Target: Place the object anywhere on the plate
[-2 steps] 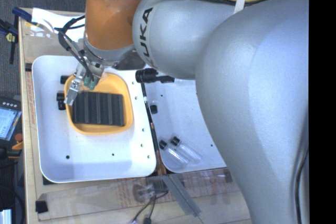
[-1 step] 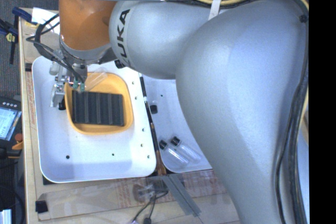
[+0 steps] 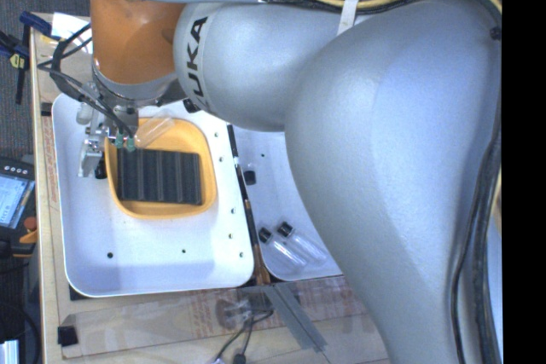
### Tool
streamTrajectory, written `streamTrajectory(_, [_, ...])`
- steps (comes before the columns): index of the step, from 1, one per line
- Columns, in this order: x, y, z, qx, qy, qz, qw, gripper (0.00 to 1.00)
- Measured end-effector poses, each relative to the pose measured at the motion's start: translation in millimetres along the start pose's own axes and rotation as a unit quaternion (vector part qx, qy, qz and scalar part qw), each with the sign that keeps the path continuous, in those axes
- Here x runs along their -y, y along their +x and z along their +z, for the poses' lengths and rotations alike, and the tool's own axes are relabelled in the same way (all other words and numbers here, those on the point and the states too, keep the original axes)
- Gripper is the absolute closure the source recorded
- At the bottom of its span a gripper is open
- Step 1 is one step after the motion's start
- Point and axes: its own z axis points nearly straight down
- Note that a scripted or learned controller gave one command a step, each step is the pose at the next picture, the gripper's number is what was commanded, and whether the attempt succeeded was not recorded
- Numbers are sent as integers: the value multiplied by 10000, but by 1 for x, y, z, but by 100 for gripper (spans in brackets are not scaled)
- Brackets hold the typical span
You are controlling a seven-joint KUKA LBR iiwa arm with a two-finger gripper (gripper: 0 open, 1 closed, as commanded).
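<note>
A dark ribbed block (image 3: 160, 176) is seen lying flat on the orange plate (image 3: 198, 141), just right of and slightly below the claw (image 3: 101, 145). Its long axis runs left to right across the view, with its ribs crossing that axis. The plate's upper edge is hidden by the arm (image 3: 341, 98). Whether the claw is open or closed cannot be told; nothing is seen gripped by it. The right bin (image 3: 273, 183) is largely covered by the arm.
</note>
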Motion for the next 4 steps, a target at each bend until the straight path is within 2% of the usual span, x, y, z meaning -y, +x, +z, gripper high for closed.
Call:
streamTrajectory(1, [-4, -18, 31, 13, -7, -1728, 9849, 0])
streamTrajectory(2, [0, 5, 10, -4, 0, -1510, 9885, 0])
streamTrajectory(3, [0, 1, 34, -13, 5, -249, 9997, 0])
streamTrajectory(4, [-6, -43, -54, 22, -6, -2281, 9736, 0])
